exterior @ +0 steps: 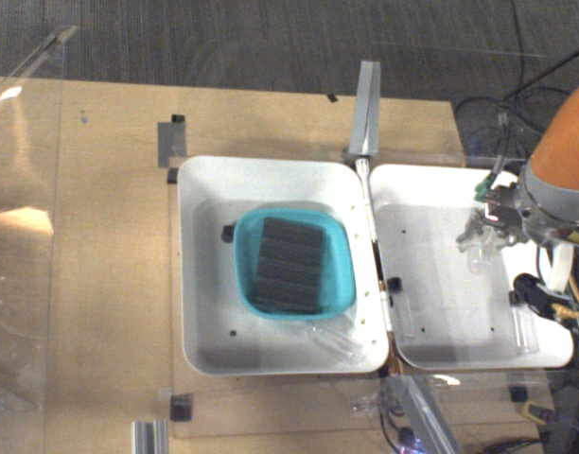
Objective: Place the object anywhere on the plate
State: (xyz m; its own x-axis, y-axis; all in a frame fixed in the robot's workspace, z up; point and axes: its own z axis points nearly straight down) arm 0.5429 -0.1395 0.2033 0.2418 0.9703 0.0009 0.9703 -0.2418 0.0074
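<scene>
I see the translucent two-finger pincer (pixel 479 239) over the right white bin (pixel 431 339); I cannot tell its state.

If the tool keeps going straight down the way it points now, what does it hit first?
Most likely the bare floor of the right bin: the tool hangs over it near the bin's right side. Depth is hard to judge from this slant. The dark object lies on the blue plate in the left bin.

Two white bins side by side on wooden bench (pixel 91 253): left bin (pixel 200 339), right bin (pixel 431 348). Grey metal post (pixel 365 112) at 12 o'clock of seam. Black cables (pixel 517 36) at 2 o'clock.
</scene>
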